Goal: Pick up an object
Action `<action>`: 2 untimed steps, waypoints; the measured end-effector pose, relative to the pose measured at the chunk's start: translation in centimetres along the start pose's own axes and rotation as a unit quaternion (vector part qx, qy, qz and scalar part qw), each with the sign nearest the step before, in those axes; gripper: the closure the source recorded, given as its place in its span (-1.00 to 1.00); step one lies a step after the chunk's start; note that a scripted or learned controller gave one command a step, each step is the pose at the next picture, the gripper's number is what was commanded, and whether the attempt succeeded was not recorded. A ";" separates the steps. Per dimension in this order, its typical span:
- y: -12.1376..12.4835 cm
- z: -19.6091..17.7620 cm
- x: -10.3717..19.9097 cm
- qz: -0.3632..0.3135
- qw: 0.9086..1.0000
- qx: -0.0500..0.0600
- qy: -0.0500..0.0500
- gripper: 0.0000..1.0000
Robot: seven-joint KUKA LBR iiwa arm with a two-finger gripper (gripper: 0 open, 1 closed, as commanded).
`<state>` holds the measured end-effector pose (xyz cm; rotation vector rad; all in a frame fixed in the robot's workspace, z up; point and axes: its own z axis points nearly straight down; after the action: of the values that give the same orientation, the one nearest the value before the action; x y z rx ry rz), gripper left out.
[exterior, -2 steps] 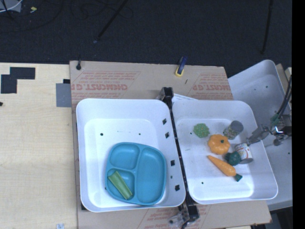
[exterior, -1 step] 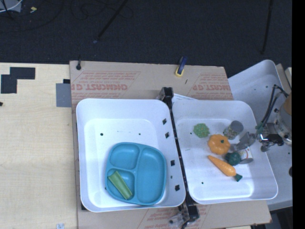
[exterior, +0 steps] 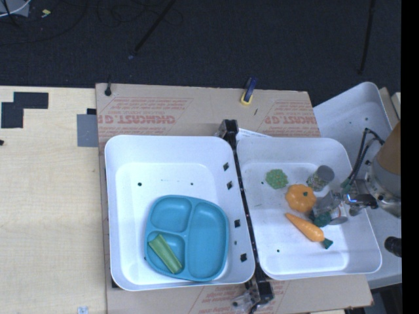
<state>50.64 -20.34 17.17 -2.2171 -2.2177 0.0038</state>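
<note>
The right bin (exterior: 308,263) holds a bumpy green item (exterior: 276,178), a round orange fruit (exterior: 300,197), a toy carrot (exterior: 306,227) with a dark green tip, and a small grey cylinder (exterior: 323,174). My gripper (exterior: 330,210) reaches in from the right, low over the bin, just right of the orange fruit and above the carrot's thick end. It looks close to both, but I cannot tell whether it touches either. The arm's wrist (exterior: 383,182) sits over the bin's right rim.
The left bin (exterior: 124,175) holds a blue divided plate (exterior: 203,234) with a green stick (exterior: 165,252) in its lower left compartment. A black divider clip (exterior: 229,128) joins the bins. Cardboard lies beneath, and a wooden bench spreads to the left.
</note>
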 end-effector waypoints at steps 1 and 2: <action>1.1 5.3 0.0 0.000 1.000 -0.003 -0.001 -1.00; 1.6 5.6 0.0 0.000 1.000 -0.011 -0.002 -1.00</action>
<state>52.24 -20.31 11.51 -2.2300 -2.2304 -0.0167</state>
